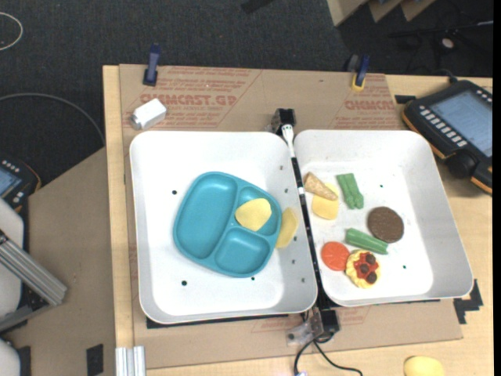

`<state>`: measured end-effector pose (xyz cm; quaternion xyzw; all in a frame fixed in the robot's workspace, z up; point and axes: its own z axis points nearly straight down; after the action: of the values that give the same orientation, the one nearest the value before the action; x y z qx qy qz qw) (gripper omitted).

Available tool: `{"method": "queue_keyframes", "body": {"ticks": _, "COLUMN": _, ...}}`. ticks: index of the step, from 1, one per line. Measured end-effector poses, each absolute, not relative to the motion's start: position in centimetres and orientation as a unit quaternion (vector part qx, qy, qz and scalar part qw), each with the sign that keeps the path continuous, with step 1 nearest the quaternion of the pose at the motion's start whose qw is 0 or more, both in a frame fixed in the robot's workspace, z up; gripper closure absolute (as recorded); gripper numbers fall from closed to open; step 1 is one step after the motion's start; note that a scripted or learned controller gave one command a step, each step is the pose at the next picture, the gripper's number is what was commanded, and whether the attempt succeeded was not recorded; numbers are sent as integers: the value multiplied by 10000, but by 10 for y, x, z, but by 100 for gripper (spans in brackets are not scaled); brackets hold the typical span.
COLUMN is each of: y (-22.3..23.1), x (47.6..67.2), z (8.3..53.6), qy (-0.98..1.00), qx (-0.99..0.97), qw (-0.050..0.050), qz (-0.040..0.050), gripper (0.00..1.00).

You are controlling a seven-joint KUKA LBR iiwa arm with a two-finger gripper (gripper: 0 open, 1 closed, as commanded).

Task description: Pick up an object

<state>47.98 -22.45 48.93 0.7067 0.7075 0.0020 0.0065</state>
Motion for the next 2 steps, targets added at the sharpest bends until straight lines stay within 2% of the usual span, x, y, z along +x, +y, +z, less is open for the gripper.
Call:
{"method": "queue_keyframes", "body": {"ticks": 1, "y": -223, "x": 484, "z": 380, "qy": 7069, "qx": 7073, "qw": -47, "qz": -21, "gripper": 100}}
{"method": "queue_keyframes", "body": {"ticks": 2, "y": -225, "x": 480, "z": 458, "qy": 7074, "qx": 7068, "qw": 53, "qz": 16, "gripper": 100}}
